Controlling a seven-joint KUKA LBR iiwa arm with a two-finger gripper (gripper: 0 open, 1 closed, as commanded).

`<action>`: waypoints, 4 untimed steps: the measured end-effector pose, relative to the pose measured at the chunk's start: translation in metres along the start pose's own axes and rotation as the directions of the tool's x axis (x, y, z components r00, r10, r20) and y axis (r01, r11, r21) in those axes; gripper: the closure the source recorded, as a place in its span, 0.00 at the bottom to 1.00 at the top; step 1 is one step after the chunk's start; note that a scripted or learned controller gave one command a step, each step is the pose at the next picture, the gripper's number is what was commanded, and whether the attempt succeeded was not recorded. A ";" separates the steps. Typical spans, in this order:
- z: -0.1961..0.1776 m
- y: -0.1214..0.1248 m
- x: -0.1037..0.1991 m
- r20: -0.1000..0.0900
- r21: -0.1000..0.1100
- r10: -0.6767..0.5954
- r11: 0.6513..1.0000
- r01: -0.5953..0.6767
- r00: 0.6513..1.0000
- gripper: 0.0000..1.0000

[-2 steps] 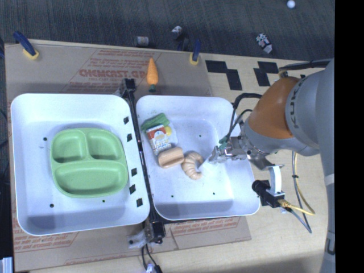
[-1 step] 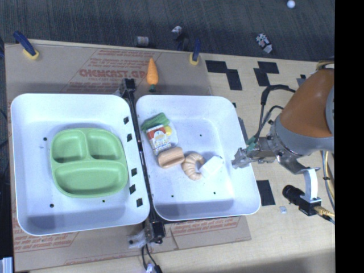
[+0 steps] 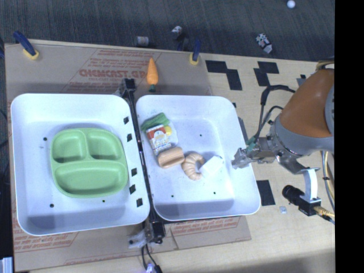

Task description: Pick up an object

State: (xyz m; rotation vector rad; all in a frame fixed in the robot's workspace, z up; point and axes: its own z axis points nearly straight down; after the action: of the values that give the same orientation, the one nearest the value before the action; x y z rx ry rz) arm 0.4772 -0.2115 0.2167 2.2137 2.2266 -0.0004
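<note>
White foam-like block [image 3: 212,166] lies in the right bin [image 3: 187,206], just at nine o'clock of the tool [image 3: 242,158], which hovers at the bin's right rim holding nothing visible, its opening impossible to tell.

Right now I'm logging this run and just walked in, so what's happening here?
The arm reaches in from the right, its gripper at the right bin's right rim, holding nothing visible. Inside that bin lie a packet, a bread roll, a croissant and a white block. The left bin holds a green tray. Nothing is picked up yet.
</note>
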 end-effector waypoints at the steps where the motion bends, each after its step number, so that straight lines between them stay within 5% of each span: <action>1: -0.015 0.001 0.000 0.000 -0.002 0.000 1.000 0.000 1.000 1.00; 3: 0.005 -0.001 0.001 -0.002 0.005 -0.001 1.000 0.001 1.000 1.00; 4: -0.022 0.000 0.000 0.000 -0.001 0.001 1.000 -0.001 1.000 1.00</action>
State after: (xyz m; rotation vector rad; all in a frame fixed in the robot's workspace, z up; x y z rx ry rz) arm 0.4776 -0.2117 0.2386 2.2137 2.2251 0.0012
